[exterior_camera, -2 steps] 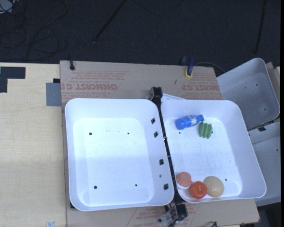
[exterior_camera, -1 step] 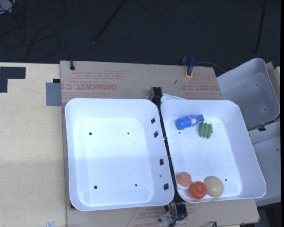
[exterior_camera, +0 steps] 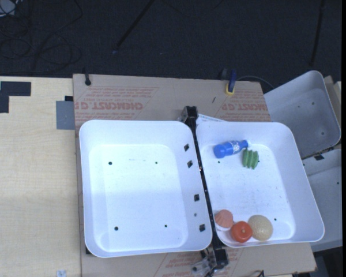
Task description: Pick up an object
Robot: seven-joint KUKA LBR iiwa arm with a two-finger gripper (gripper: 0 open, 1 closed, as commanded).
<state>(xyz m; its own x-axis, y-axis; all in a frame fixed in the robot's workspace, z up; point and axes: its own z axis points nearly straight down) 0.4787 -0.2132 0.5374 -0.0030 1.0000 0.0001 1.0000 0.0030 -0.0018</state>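
Observation:
The right bin [exterior_camera: 294, 172] holds several small objects. A blue bottle [exterior_camera: 229, 148] lies on its side near the bin's far edge. Just right of it sits a small green ribbed piece [exterior_camera: 251, 158]. At the near edge, a pale pink round piece [exterior_camera: 224, 218], a red tomato-like ball [exterior_camera: 241, 231] and a beige ball [exterior_camera: 260, 227] cluster together, touching one another.
The left bin [exterior_camera: 135, 235] sits beside the right one, with a black clip strip [exterior_camera: 197, 178] along their shared edge. Both rest on brown cardboard [exterior_camera: 132, 100]. A grey-white panel [exterior_camera: 303, 105] stands at the right. A wooden bench top [exterior_camera: 29, 183] extends left.

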